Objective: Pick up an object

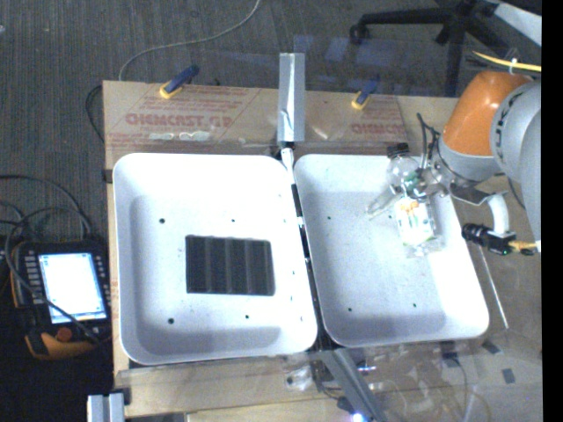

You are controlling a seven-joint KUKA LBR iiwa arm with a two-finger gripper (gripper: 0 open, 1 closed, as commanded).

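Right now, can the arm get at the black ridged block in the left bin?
Probably yes. The black block lies flat in the left bin with nothing over or beside it. The gripper hangs over the right bin, so it must cross the divide.

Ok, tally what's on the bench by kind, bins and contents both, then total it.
White bins: 2 (left bin, right bin)
Dark ribbed blocks: 1 (dark block in the left bin)
Total: 3
The gripper hangs over the right bin's far right part.

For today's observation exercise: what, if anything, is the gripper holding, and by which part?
It cannot be told. The gripper is low over the right bin, but no object can be made out there.
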